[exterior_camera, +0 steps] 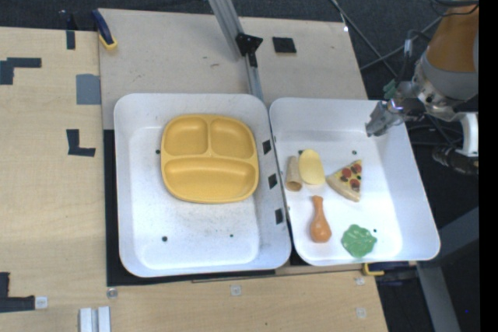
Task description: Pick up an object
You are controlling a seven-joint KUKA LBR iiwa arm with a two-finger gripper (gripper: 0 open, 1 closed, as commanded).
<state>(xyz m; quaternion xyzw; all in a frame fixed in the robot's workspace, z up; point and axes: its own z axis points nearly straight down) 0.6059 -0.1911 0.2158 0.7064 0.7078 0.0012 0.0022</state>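
The right bin (pixel 405 190) holds a pale yellow ice cream cone (pixel 304 169), a pizza slice (pixel 347 180), an orange drumstick (pixel 319 220) and a green leafy piece (pixel 359 240). My gripper (pixel 379 123) hangs over the bin's upper right corner, up and to the right of the pizza slice. Nothing shows between its tips. The arm's orange band (pixel 455 43) rises at the right edge.
A yellow divided tray (pixel 209 158) lies in the left bin (pixel 140 190). A grey metal pole (pixel 222 0) slants down to the gap between the bins. Cables run along the dark floor at the top and right.
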